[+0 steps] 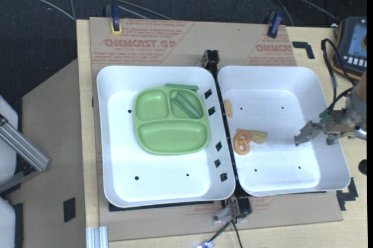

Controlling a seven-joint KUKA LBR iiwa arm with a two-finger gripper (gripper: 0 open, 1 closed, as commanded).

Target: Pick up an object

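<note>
An orange pretzel-shaped ring (242, 143) lies on the floor of the right bin (303, 80), close to its left wall, with a small tan piece (257, 136) touching it on its right. A second small tan bit (228, 107) sits farther back along the same wall. The hand (304, 135) hangs over the right part of this bin, well apart from the ring, reaching in from the right edge; nothing shows between its fingers, and whether they are spread or closed I cannot tell. In the left bin (116, 142) a green divided plate (171, 135) rests toward the far side, with a green pod-like piece (187, 104) in its far right compartment. Both bins stand side by side on the tabletop (145, 37).
</note>
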